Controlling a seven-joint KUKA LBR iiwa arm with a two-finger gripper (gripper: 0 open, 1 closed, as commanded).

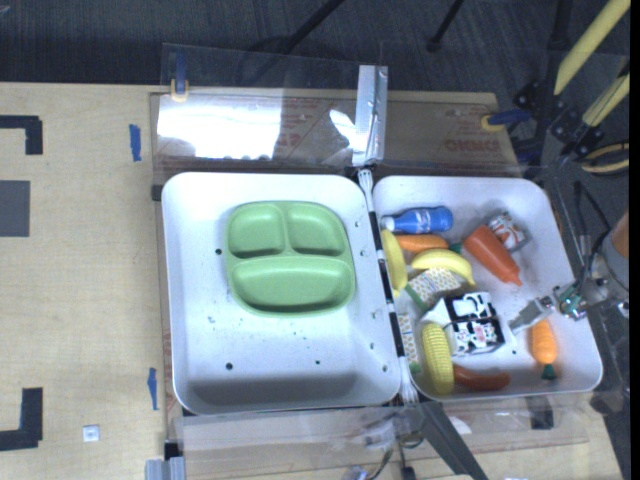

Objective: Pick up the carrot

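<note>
A small orange carrot (543, 341) with a green stem end lies near the front right corner of the right bin (575, 230). A larger orange, carrot-like piece (492, 253) lies further back, beside a red and white can (507, 232). A third orange piece (421, 243) sits under the blue bottle (419, 220). My gripper (535, 311) hangs low over the right bin's right side, just above and behind the small carrot. Nothing is visibly held in it.
The right bin also holds a banana (440, 263), a corn cob (437, 356), a black and white box (472, 325) and a red item (482, 378). A green divided plate (290, 255) sits in the left bin (200, 298). A clear wall (260, 118) stands behind the bins.
</note>
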